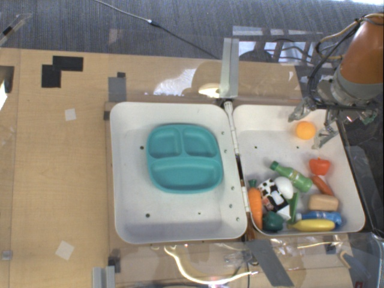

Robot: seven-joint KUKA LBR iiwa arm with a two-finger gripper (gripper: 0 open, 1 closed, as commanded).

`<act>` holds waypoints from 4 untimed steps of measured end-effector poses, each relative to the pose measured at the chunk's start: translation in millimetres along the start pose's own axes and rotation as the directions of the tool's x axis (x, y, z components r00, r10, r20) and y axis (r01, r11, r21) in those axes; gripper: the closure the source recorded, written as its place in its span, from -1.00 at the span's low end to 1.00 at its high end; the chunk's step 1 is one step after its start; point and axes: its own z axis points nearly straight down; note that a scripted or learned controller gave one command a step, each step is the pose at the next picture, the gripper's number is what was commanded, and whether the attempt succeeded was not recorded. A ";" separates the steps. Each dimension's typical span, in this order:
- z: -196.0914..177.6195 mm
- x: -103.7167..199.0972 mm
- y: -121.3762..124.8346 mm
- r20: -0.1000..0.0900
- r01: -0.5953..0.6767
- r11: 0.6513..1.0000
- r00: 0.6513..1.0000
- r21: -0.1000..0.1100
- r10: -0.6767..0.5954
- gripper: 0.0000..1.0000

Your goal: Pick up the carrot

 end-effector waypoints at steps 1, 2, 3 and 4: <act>28.5 -0.2 -1.2 0.003 -0.071 0.997 0.997 0.002 0.071 -1.00; -88.0 -9.8 10.6 0.011 -0.346 0.938 0.938 0.006 0.346 -1.00; -10.1 1.5 -0.1 -0.004 -0.345 0.939 0.939 -0.001 0.345 -1.00; 58.7 2.5 -1.8 -0.005 -0.291 0.957 0.957 0.001 0.291 -1.00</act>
